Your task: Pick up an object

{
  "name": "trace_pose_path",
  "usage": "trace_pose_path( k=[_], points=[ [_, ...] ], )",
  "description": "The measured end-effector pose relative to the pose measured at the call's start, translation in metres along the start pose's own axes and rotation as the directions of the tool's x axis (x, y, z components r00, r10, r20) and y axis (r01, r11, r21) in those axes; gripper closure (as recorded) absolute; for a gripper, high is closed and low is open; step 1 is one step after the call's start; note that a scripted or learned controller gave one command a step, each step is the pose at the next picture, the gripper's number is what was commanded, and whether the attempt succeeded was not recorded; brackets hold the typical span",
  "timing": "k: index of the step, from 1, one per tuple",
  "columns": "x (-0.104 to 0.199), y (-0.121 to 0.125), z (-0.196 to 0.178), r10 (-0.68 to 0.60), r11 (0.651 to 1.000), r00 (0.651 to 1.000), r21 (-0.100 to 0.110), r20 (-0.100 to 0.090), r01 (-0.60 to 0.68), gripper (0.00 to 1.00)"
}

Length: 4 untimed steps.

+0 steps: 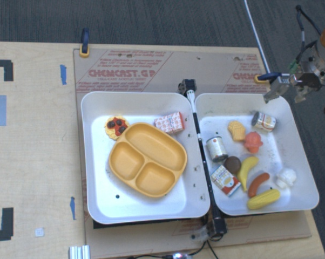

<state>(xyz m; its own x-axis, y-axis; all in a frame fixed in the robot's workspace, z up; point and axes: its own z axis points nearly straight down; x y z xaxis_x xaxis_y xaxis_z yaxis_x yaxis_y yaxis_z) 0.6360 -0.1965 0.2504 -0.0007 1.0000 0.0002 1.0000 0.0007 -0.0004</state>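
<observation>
My gripper (284,90) hovers at the right bin's (305,161) far corner; jaw state unclear. The can (264,122) nearby looks light, rigid, slippery: grip its sides.

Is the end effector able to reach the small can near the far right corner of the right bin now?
Probably yes. The end effector hangs just beyond the right bin's far right corner, and the small can lies close below it, apart from the other items, with nothing on top.
</observation>
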Motion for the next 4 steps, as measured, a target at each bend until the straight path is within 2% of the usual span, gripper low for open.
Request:
trace_pose_path(
  k=[1, 2, 3, 4],
  points=[
    [0.041, -0.001, 0.13, -0.001, 1.0, 1.0, 0.002, -0.001, 0.001, 0.0],
    [0.094, -0.025, 0.165, -0.001, 1.0, 1.0, -0.001, 0.0, 0.001, 0.0],
    [0.093, -0.023, 0.153, 0.0, 1.0, 1.0, -0.007, 0.002, 0.0, 1.0],
    [0.083, -0.087, 0.071, 0.001, 1.0, 1.0, 0.001, -0.001, -0.001, 1.0]
  ],
)
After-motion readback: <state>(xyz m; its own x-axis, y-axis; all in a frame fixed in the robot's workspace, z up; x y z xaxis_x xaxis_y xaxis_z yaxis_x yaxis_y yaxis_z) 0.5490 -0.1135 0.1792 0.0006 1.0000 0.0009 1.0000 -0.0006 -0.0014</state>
